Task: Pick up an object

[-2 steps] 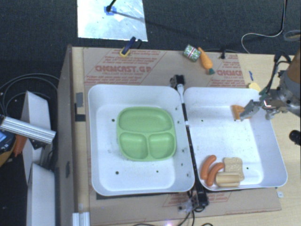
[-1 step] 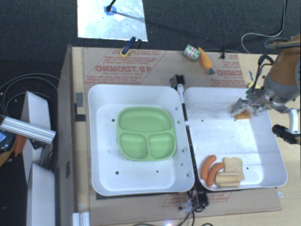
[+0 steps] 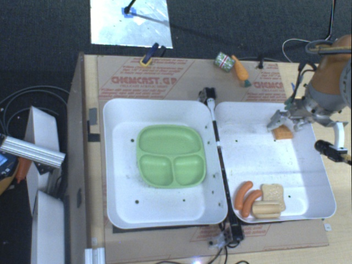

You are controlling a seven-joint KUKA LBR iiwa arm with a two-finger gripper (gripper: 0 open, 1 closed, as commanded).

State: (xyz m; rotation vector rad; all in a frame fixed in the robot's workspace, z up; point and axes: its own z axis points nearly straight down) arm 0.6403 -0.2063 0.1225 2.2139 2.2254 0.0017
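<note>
My gripper (image 3: pixel 287 120) hangs over the upper right part of the right bin (image 3: pixel 308 164), under the grey wrist and its orange band. A small tan-orange flat piece (image 3: pixel 283 132) sits right at the gripper's tip; whether it is gripped or lying on the bin floor I cannot tell. At the bin's front lie two orange sausages (image 3: pixel 247 197), a pale bread slice (image 3: pixel 273 193) and a tan bun (image 3: pixel 265 209), all well away from the gripper.
The left bin (image 3: pixel 118 147) holds a green divided plate (image 3: pixel 170 155). Behind the bins on the cardboard lie a small green can (image 3: pixel 224 61), a toy carrot (image 3: pixel 241 70) and a blue and yellow clip (image 3: pixel 149 55). Cables run at far right.
</note>
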